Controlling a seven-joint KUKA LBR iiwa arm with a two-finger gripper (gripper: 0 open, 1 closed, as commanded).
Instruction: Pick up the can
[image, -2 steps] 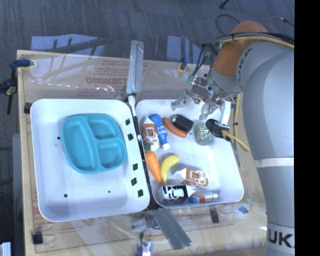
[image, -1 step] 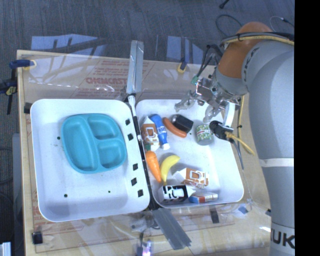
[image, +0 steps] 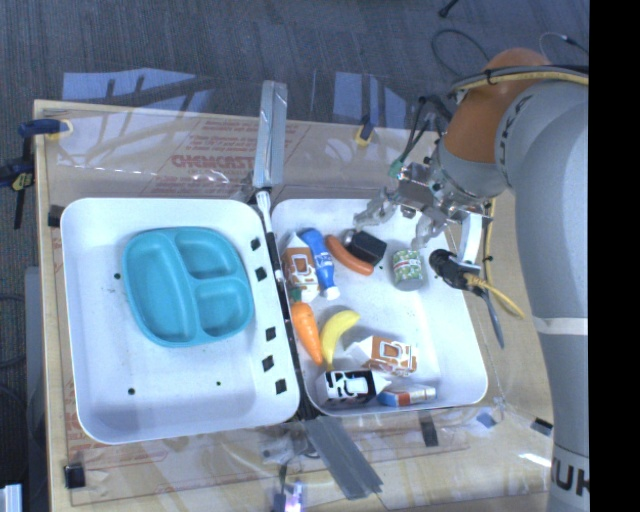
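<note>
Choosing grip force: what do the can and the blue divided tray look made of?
The can looks like metal, with a pale shiny top and a green printed label, though it is too small to be sure. The tray looks like moulded plastic: uniform turquoise, smooth, softly glossy.

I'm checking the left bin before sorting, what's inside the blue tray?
The blue tray in the left bin has three compartments, all showing bare blue plastic with nothing in them. The bin floor beneath the tray is covered.

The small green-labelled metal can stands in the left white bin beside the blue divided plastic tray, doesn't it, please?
Not quite: the small green-labelled metal can stands in the right white bin, apart from the blue divided plastic tray, which lies in the left white bin. The camera view shows this.
</note>
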